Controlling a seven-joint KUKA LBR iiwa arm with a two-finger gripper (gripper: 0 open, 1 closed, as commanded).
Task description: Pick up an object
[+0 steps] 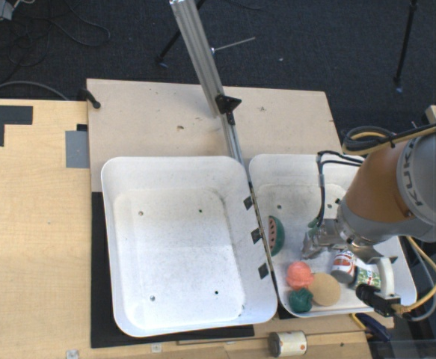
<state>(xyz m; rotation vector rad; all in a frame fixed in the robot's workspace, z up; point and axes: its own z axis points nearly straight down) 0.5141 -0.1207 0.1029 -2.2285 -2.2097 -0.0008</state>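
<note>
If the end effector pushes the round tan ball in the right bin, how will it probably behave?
The round tan ball looks smooth and spherical, so it would probably roll. The green ball and pink ball sit against it, so they may shift too.

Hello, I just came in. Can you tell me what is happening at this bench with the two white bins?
A grey and orange robot arm reaches from the right into the right bin. Its tool sits low over the bin floor, close to a small pile: a watermelon-slice toy, a pink ball, a tan ball, a dark green object and a small bottle. I cannot see anything held in the tool. The left bin is beside it.
</note>
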